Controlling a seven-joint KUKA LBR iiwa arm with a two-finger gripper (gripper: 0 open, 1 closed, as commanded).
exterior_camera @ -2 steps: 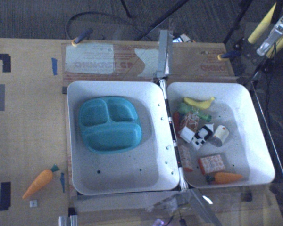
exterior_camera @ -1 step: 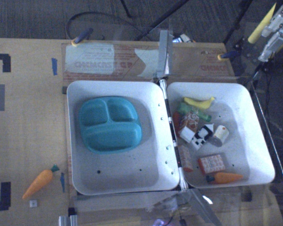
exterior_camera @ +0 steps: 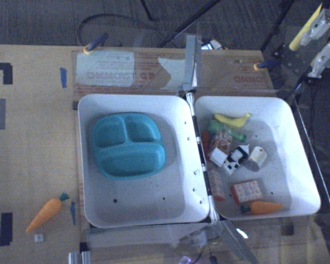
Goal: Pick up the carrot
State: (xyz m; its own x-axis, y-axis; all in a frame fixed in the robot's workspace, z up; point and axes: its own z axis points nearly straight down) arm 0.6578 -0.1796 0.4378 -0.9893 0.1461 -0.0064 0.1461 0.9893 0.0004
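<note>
Orange on pale wood: one carrot (exterior_camera: 44, 214) lies on the bench (exterior_camera: 33, 120) at the far left, well outside the left bin (exterior_camera: 85, 147), green top toward the bin. Inside that bin sits a teal divided plate (exterior_camera: 128, 144). In the right bin (exterior_camera: 297, 164) there is a cluster: a yellow banana (exterior_camera: 232, 119) at the far side, a black-and-white block (exterior_camera: 236, 158) touching a white can (exterior_camera: 257, 157), a reddish box (exterior_camera: 246, 191), and just beside the box, against the near wall, a second carrot (exterior_camera: 263, 207) lying flat with its tip pointing right. The main risk, as I judge it, is choosing wrongly between the two carrots (the task names only one). The second carrot is also awkward: with the wall and the box so close, a descending claw could strike the rim or nudge the box and pinch nothing. The first carrot lies far from the side the arm reaches in from, so a long stretch may fall short. Whether the claw is apart or together I cannot tell, nor how either carrot lies relative to it.
</note>
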